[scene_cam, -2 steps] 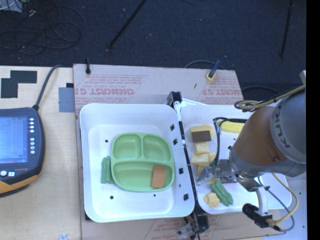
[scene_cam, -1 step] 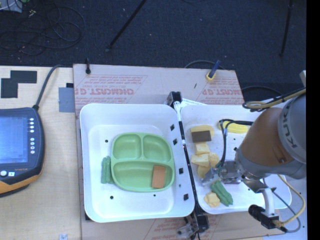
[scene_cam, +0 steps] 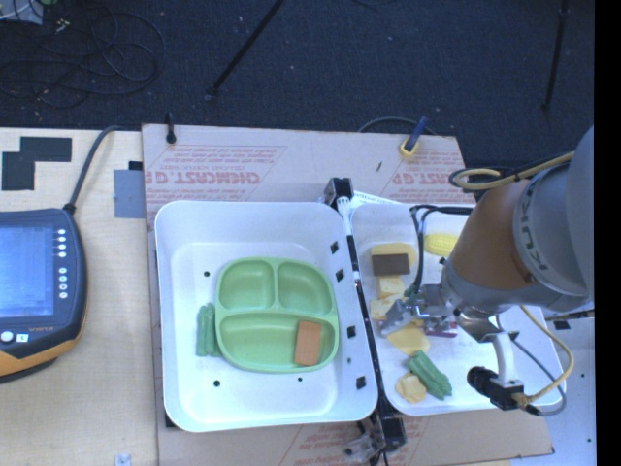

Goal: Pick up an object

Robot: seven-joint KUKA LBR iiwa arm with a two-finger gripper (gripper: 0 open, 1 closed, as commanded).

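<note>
1. Dark carpet and cables lie behind the tabletop (scene_cam: 107, 163), where two white bins sit side by side on cardboard.
2. Left bin (scene_cam: 184, 260) carries a green divided tray (scene_cam: 277, 309), an orange block (scene_cam: 308, 342) in its lower right compartment, and a green piece (scene_cam: 206, 330) just beside the tray.
3. Right bin (scene_cam: 388, 223) holds a brown block (scene_cam: 391, 259), yellow chunks (scene_cam: 408, 339) and a green pickle-like piece (scene_cam: 430, 374).
4. The gripper (scene_cam: 403, 311) sits low among the yellow chunks; whether the jaws are apart or together, I cannot tell.
</note>
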